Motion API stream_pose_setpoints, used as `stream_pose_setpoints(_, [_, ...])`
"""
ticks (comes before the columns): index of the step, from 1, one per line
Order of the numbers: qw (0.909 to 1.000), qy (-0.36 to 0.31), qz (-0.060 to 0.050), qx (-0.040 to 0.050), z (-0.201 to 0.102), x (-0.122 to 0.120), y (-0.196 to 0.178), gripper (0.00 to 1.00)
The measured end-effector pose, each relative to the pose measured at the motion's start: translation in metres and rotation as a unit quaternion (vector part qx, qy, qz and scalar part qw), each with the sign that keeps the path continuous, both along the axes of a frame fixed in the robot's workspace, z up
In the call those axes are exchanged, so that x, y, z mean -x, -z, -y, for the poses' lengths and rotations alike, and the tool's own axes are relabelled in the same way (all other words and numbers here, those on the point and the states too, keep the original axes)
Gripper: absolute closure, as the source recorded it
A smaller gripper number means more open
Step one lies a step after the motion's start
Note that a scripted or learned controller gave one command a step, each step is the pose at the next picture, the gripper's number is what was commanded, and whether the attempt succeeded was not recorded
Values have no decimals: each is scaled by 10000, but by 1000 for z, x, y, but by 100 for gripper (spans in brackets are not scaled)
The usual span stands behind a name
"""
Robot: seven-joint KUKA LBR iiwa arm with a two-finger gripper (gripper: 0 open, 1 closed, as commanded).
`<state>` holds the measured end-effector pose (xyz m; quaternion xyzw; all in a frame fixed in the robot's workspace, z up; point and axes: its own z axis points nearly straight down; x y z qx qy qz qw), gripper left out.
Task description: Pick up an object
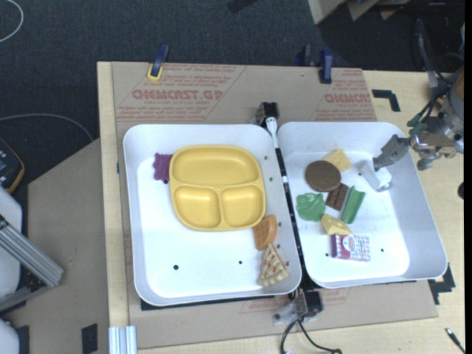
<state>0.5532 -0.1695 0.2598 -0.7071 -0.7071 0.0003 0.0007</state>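
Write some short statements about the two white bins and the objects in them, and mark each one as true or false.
1. The yellow plastic divided tray lies in the left white bin. True.
2. The round brown disc lies in the left bin. False: it lies in the right white bin.
3. The purple object touches the tray's left edge. True.
4. The waffle-patterned wedge lies inside the tray. False: it lies on the bin floor, below the tray's right corner.
5. The gripper is above the left bin. False: it is above the right bin, near its upper right part.
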Motion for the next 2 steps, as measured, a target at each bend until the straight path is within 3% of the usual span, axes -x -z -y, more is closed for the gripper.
stream_pose_setpoints(2, [10000,0,-32,-12,-5,2,106,0])
